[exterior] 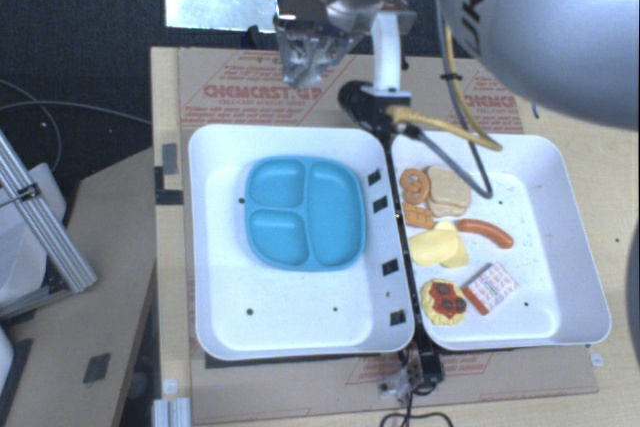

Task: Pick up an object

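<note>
Arm comes in from upper right, big grey body filling the top right corner, orange band at top edge. Gripper (305, 65) hangs above the cardboard at the far side, beyond the left bin (215, 245), clear of both bins. Jaw state: cannot tell, blurred. Nothing seen held. Blue divided plate (303, 212) sits in left bin. Right bin (560, 245) holds the toy food: bagel (414, 183), bread slice (449, 190), sausage (486, 232), cheese (438, 244), pizza (444, 301), red-white packet (491, 287), clustered near its left wall.
</note>
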Controlling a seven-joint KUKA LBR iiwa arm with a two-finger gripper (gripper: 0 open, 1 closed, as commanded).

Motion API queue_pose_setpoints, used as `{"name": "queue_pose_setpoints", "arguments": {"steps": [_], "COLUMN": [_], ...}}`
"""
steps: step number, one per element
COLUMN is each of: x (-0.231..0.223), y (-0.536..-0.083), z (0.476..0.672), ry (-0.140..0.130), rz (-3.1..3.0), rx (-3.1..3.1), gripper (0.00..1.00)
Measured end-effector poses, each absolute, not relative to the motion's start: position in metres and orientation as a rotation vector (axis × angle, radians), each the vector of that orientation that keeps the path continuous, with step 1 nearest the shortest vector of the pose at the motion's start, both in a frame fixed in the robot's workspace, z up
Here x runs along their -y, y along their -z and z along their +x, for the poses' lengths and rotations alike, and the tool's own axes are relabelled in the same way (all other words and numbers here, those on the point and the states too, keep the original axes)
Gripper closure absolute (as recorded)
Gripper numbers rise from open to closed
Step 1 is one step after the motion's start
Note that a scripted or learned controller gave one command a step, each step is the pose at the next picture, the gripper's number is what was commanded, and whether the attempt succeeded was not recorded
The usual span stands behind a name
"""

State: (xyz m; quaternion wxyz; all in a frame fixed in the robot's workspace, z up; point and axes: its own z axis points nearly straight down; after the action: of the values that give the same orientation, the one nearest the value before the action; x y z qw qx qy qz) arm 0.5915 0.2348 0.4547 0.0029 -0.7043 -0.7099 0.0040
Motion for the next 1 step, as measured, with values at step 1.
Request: {"name": "queue_pose_setpoints", "arguments": {"steps": [1], "x": [-0.233], "y": [-0.5403], "z": [0.671], "ry": [0.02], "rz": [-2.225], "rx": [2.229], "gripper": [1.0]}}
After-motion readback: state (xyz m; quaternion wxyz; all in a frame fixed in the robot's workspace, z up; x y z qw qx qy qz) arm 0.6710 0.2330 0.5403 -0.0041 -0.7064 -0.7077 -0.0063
